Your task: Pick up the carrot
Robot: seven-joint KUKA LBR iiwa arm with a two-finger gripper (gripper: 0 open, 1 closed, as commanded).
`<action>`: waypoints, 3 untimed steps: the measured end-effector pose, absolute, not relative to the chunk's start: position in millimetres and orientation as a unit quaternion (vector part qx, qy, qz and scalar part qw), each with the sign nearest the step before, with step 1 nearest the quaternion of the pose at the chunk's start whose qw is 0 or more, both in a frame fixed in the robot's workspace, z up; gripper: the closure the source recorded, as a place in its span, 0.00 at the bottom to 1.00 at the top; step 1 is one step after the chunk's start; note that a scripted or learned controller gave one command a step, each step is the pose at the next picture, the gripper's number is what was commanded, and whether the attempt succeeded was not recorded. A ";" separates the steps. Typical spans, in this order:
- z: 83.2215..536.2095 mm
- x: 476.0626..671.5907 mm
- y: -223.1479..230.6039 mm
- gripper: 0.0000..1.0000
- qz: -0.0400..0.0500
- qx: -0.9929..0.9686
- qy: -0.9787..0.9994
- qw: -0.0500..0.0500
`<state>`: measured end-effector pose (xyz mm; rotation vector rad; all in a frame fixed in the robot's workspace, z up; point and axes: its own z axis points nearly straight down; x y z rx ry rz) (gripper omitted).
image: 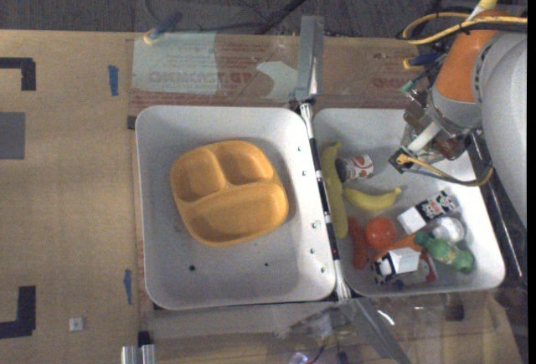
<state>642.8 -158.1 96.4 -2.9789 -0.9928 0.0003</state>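
Observation:
The carrot (360,247), orange-red and stubby, lies in the right bin (494,266) near its front left, beside the dividing wall. A round orange-red piece (381,230) touches its upper right side. My gripper (415,140) hangs over the back right part of that bin, well behind the carrot and to its right, with a yellow banana (373,199) lying between them. Nothing shows in the gripper's grasp.
A long yellow-green fruit (333,187) lies along the right bin's left wall, with a small can (360,167) beside it. White cartons (432,209) (398,262) and green items (446,250) crowd the front right. The left bin (155,270) holds a yellow divided plate (228,191).

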 end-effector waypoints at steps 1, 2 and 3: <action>185.5 647.8 -72.2 1.00 -0.001 -0.965 -0.261 0.000; 204.8 630.7 -24.7 1.00 0.001 -0.977 -0.214 0.001; 260.0 574.8 29.2 1.00 0.002 -0.965 -0.262 0.002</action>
